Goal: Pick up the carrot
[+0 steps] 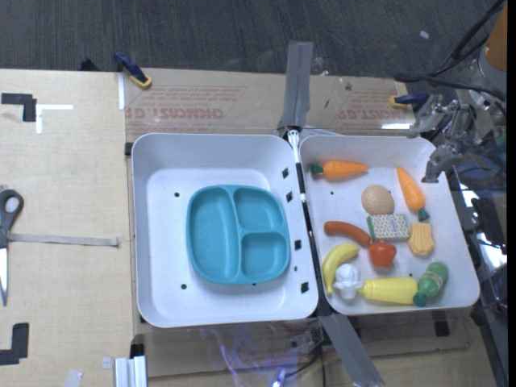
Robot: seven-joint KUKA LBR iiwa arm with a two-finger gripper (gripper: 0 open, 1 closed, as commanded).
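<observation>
Carrot [342, 168] number one lies at the far left corner of the right bin [463, 297]; you see a second carrot [410, 189] near that bin's far right edge. Just beyond that edge hangs the gripper [436, 164], holding nothing; you cannot tell its spread.

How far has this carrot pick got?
Nothing looks done yet. Two carrots lie in the right bin: one carrot near its far left corner, another carrot near its right wall. The gripper hangs at the bin's far right edge, beside the second one, holding nothing visible. Reaching, grasping and lifting all remain.
</observation>
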